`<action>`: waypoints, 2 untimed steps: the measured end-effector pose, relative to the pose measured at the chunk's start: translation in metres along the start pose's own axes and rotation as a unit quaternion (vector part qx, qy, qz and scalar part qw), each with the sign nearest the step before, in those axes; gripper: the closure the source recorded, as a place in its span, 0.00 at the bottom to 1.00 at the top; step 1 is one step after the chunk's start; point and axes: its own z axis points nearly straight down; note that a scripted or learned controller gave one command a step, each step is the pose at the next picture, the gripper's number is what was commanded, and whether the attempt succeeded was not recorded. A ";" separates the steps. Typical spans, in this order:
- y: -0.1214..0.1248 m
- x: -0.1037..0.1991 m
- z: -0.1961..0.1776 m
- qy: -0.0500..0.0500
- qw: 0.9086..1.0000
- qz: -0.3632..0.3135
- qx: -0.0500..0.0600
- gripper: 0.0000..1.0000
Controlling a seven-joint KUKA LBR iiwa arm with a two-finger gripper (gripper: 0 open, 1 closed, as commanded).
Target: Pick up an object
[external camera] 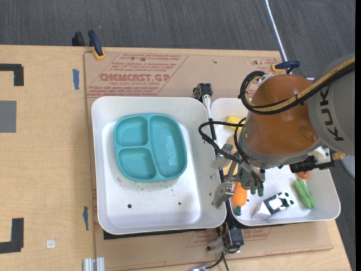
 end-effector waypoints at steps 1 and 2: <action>0.000 0.000 0.000 0.000 1.000 0.000 0.000 0.00; 0.000 0.000 0.000 0.000 1.000 0.000 0.000 0.00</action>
